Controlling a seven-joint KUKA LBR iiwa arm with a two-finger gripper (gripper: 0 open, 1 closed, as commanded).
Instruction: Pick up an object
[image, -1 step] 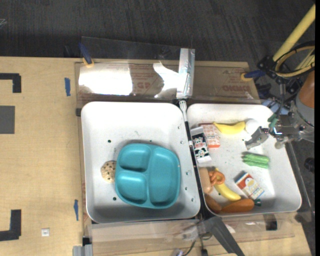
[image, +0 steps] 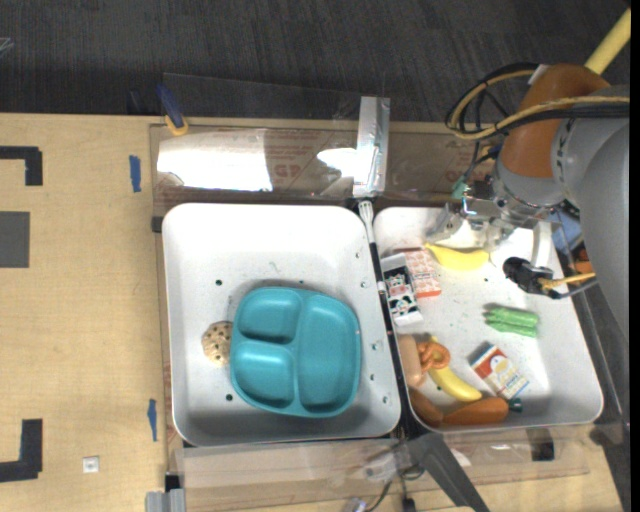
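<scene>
The left bin (image: 190, 250) is the bigger one in the view. It holds a teal divided plate (image: 296, 349), which lies low and right of the middle, and a small speckled cookie (image: 215, 341) that touches the left edge of this plate.

The right bin (image: 575, 385) holds many small things. A small white carton with black marks (image: 401, 296) and a pale packet with red print (image: 424, 272) lie next to each other at its left wall. A green pea pod (image: 512, 320) lies to the right of the middle. At the front there is an orange toy (image: 432, 355), a small yellow banana (image: 456, 385), a brown sausage (image: 460, 411) along the front wall, and a small white and red box (image: 500, 372).

The grey arm (image: 590, 160) comes in from the right, over the far corner of the right bin. The gripper (image: 478, 218) hangs low there. I cannot tell how far it is open, because its metal parts are mixed together in the picture. A yellow banana (image: 460, 257), the bigger of the two, lies directly under the gripper and a little in front of it, very near or touching; the view does not show it between the fingers.

Both bins stand on a light wooden bench (image: 70, 330). Black marks and pieces of blue tape are on the wood. Behind the bench is a dark floor (image: 250, 40).
</scene>
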